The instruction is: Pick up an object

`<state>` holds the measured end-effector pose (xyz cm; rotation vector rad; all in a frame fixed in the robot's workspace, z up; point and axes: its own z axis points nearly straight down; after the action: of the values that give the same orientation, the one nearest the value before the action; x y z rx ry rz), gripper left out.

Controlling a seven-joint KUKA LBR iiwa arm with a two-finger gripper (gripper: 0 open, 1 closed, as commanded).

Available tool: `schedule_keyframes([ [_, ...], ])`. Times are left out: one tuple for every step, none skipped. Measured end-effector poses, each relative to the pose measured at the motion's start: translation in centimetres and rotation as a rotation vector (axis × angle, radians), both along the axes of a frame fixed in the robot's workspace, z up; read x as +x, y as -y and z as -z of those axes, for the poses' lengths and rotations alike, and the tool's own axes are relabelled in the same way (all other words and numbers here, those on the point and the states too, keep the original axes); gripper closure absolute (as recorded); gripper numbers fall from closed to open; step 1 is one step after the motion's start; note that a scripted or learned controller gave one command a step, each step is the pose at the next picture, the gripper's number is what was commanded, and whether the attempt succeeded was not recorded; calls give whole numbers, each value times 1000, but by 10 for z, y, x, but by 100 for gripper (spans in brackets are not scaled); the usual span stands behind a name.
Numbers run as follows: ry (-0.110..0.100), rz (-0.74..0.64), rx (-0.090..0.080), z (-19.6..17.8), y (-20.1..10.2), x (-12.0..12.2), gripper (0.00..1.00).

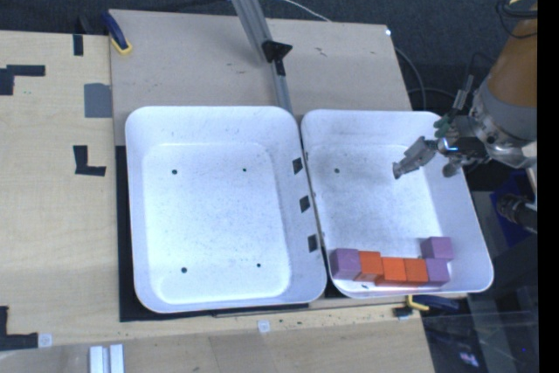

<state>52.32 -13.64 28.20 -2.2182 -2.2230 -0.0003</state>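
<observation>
Several blocks lie in a row along the front wall of the right bin (367,127). A purple block (347,261) is at the left end, then orange blocks (393,269), then two purple blocks (438,259) at the right corner. My gripper (428,165) hangs above the right bin's far right part, well behind the blocks. It is open, one finger (408,162) pointing left and down, and nothing is between the fingers.
The left bin (210,122) sits beside the right one, their walls touching. A slanted metal rail (249,4) runs from the top down to the bins' shared far corner. The arm's orange band (515,65) stands at the right edge.
</observation>
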Motion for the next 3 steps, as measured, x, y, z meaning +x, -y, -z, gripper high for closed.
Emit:
schedule_keyframes([
  [0,1,-1,3,27,14,0],
  [1,-1,0,-7,32,18,0],
  [-1,3,-4,30,63,57,0],
])
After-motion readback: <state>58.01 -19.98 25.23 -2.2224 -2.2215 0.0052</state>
